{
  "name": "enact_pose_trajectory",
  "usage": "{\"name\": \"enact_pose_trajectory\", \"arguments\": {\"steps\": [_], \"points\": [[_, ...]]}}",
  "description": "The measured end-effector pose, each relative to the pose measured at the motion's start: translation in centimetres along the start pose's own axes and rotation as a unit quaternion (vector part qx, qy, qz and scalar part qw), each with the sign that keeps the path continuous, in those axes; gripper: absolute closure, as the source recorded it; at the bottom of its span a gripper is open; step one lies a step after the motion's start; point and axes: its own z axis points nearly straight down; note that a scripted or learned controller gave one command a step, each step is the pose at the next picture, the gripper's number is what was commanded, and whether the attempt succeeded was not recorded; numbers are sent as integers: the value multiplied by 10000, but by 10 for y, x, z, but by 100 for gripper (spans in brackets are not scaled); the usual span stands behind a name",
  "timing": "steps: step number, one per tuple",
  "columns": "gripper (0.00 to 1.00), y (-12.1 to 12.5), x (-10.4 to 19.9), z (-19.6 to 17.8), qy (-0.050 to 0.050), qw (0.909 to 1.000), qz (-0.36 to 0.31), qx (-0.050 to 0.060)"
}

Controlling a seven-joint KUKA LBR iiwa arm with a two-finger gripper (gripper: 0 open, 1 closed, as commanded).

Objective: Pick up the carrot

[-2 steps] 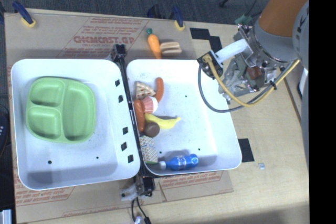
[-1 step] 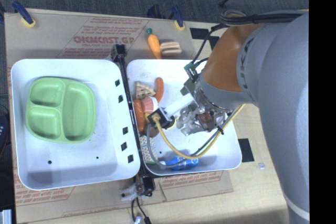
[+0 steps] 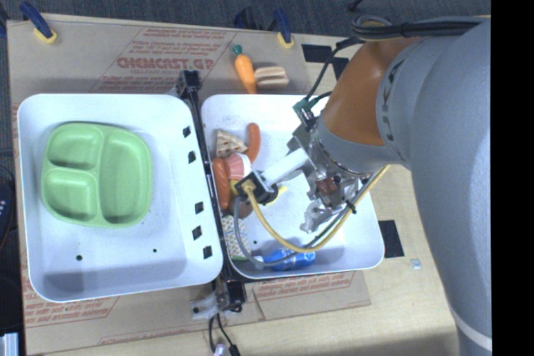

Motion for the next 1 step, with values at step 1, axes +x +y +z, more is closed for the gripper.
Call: {"name": "enact_pose_trajectory", "arguments": {"steps": [1], "points": [[0, -37, 12, 67, -6, 9876, -1570, 5]]}}
